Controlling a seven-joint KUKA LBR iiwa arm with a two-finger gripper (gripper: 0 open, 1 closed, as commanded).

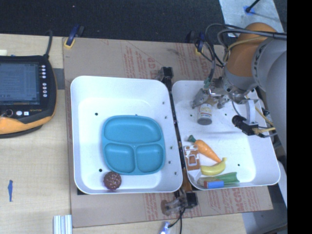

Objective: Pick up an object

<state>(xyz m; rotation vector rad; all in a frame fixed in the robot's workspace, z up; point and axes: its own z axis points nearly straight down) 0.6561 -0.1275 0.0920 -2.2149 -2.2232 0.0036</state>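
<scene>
My gripper hangs over the far part of the right bin, its fingers spread apart, so it is open. A small tin can with a pale label lies just in front of and below the fingertips, its upper end reaching up between them; nothing is clamped. Nearer the front of the same bin lie an orange carrot, a yellow banana, a green stick-shaped item, a blue and red marker and a brown and white carton.
The left bin holds a blue divided plate and a dark brown ball at its front left. A control tablet rests on the bench at far left. Black cables trail beside the wrist.
</scene>
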